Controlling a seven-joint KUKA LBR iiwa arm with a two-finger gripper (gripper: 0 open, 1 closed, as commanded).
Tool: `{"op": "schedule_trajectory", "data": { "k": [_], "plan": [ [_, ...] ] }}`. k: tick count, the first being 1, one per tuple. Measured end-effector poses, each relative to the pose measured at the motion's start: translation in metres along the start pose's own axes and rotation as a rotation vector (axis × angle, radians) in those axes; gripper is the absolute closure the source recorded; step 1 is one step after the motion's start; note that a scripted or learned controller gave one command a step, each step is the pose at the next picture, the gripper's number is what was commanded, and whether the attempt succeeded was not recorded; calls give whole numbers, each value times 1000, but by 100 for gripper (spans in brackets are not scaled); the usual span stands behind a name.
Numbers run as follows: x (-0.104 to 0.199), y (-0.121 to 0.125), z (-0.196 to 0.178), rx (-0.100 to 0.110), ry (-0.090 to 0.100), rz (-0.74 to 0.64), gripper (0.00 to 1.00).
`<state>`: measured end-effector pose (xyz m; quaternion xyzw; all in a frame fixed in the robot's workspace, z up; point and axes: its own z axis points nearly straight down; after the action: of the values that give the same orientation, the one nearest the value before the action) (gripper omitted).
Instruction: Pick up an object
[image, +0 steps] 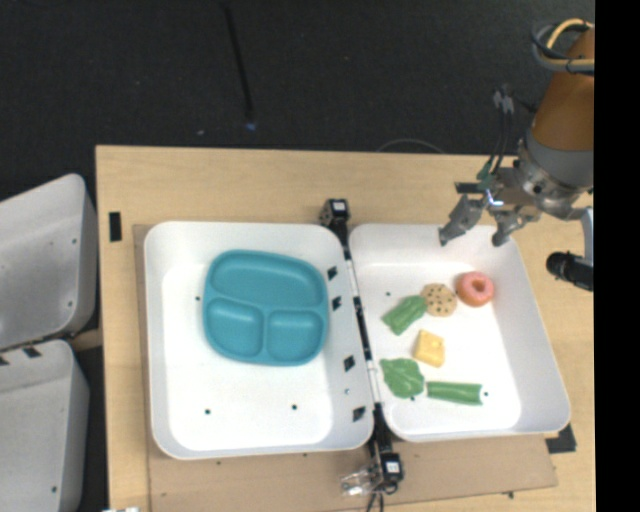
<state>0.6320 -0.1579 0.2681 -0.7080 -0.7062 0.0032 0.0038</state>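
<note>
My gripper (478, 229) hangs open over the far edge of the right bin (540, 400), its two fingers spread wide with nothing between them. Below it in that bin lie a pink doughnut (475, 289), a round cookie (437, 299), a green leafy piece (404, 314), a yellow wedge (430, 348), a second green leafy piece (402, 377) and a long green bean pod (455, 392). The doughnut is the nearest of these to the gripper.
A teal divided plate (266, 306) lies in the left bin (180, 420). Black clips (335, 211) join the two bins along their shared rim. The wooden bench (250, 175) runs around both bins. A white object (40, 260) stands at the far left.
</note>
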Motion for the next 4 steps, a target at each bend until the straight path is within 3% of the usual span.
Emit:
{"op": "schedule_trajectory", "data": {
  "k": [1,4],
  "plan": [
    [0,2,-7,-11,-2,-2,0],
    [-2,16,160,-8,-3,0,0]
  ]
}}
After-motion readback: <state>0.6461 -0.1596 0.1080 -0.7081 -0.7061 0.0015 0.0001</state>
